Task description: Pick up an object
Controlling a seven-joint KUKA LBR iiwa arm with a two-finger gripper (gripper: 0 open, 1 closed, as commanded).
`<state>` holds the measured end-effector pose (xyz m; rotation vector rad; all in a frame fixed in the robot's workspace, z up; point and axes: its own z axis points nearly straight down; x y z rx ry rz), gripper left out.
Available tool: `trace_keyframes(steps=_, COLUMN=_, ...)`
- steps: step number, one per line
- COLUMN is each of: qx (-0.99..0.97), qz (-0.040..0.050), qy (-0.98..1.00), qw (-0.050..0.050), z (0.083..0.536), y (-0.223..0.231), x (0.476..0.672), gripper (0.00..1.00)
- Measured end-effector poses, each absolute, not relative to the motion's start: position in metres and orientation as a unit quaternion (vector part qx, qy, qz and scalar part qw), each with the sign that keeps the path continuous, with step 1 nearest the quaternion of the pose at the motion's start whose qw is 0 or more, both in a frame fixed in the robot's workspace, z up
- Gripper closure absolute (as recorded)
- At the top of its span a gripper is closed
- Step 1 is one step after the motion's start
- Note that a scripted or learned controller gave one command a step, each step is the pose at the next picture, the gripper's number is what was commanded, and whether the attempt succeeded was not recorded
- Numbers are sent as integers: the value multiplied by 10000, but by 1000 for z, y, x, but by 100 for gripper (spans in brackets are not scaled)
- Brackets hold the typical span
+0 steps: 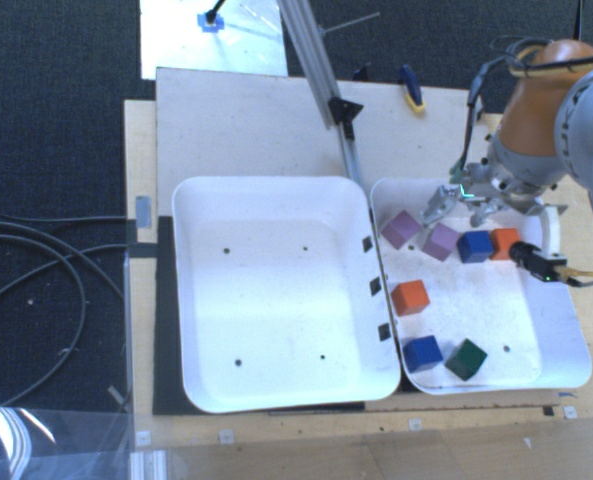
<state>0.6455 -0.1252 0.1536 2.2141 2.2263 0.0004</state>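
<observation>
A grey robot arm reaches from the right over the right bin (pixel 576 353), its gripper (pixel 454 204) low above two purple blocks (pixel 401 230) near the bin's far end. Blue, orange and green blocks lie nearby. Whether the gripper has closed cannot be told. Nothing looks lifted yet, so the pick seems still to come.

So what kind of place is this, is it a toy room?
Probably a robot lab, not a toy room. A robot arm reaches over two white bins on a workbench, one holding coloured blocks, and black cables trail across the dark carpet.
</observation>
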Motion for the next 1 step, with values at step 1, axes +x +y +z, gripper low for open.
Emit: trace_keyframes(steps=1, qx=7052, qz=1, qy=7090, qw=9, z=154, y=-125, x=646, gripper=0)
